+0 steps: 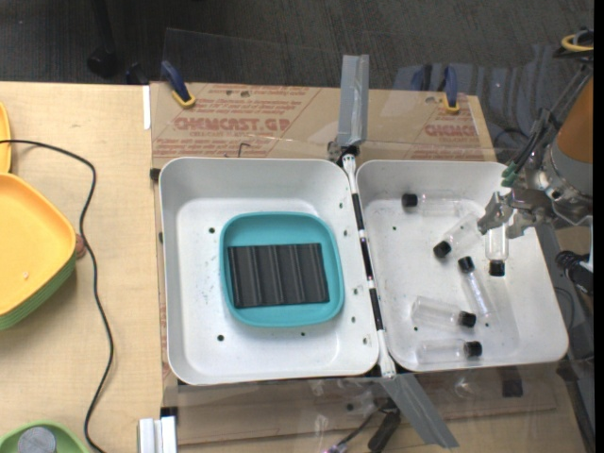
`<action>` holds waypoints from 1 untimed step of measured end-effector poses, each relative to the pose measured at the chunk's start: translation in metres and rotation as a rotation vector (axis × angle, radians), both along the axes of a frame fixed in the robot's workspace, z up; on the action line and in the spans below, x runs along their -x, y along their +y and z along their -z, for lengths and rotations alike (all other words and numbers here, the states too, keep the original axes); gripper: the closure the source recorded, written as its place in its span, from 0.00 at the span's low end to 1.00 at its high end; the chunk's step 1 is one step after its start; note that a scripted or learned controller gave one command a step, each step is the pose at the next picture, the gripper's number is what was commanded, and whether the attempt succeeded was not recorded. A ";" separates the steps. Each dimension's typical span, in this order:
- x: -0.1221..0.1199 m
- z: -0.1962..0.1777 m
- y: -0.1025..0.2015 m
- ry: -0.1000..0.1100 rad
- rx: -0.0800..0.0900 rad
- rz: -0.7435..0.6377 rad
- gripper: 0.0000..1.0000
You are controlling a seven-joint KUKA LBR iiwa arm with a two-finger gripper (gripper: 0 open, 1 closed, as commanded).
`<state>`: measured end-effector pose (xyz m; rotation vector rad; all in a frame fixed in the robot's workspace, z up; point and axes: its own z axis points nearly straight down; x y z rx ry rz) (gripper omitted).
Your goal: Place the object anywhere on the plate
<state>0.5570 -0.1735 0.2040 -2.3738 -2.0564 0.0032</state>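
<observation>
Tubes (pixel 469 291) with black caps lie in the right bin (pixel 396 338). Gripper (pixel 497 223), at the right, is clamped on one tube (pixel 495 251). Teal plate (pixel 280 227) in the left bin waits bare.

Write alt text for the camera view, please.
A gripper hangs over the right bin, a clear black-capped vial upright at its tip; more vials lie scattered below. The left bin holds a teal plate with a dark ribbed centre.
</observation>
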 end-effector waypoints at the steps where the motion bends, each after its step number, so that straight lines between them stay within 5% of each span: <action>1: 0.000 0.000 0.000 0.000 0.000 0.000 0.00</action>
